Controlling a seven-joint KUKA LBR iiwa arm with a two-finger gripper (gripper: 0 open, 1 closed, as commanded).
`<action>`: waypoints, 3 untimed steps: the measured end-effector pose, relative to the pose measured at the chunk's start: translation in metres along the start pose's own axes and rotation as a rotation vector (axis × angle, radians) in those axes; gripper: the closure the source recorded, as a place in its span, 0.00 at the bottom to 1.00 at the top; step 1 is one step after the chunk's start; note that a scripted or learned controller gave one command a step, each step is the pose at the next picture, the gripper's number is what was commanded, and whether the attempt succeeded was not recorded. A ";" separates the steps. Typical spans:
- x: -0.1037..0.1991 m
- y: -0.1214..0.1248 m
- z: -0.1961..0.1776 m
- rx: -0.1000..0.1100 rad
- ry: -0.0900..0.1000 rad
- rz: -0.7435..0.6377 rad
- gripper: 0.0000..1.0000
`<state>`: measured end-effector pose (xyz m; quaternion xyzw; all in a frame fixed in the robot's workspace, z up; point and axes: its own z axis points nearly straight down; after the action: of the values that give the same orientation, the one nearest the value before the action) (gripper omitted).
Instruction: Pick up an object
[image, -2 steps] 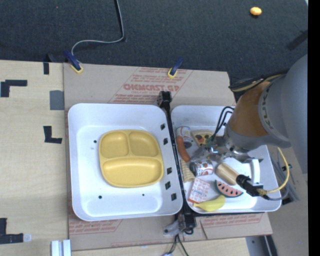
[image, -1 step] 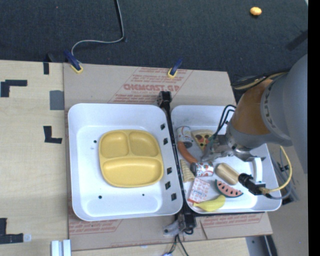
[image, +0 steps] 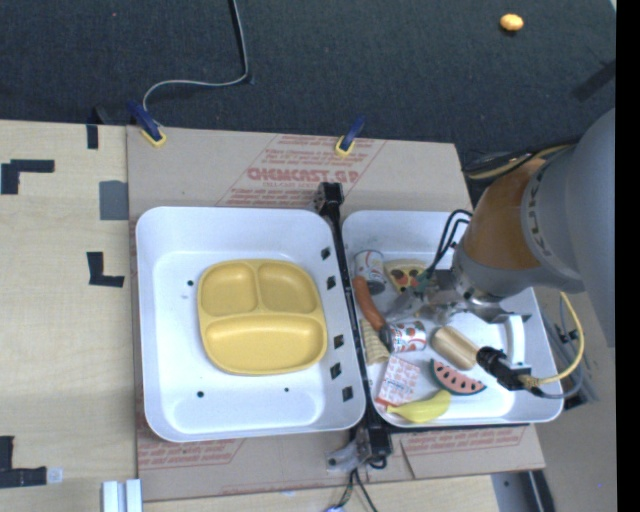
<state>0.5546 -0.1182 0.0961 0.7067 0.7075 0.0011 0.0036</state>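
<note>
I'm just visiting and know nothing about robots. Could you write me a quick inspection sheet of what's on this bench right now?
Surface: wooden bench with a cardboard sheet under two white bins.
Job's things: right bin holds toy food: banana, watermelon slice, carrot, pizza slice, a small can and a printed card.
Clutter: left bin holds a yellow divided plate.
Grippers: the gripper is down among the toys in the right bin; its grasping end is hidden.
Cables: a thin cable loops on the dark floor; a black cable runs along the arm.
Surroundings: dark carpet with a small orange object; yellow clamps on the cardboard.
</note>
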 end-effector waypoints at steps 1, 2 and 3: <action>0.019 0.046 0.010 0.002 -0.002 0.002 0.00; 0.019 0.046 0.000 0.002 -0.003 0.001 1.00; 0.074 -0.032 -0.101 0.008 0.004 0.000 1.00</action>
<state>0.5219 -0.0435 0.1964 0.7065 0.7077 -0.0003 -0.0007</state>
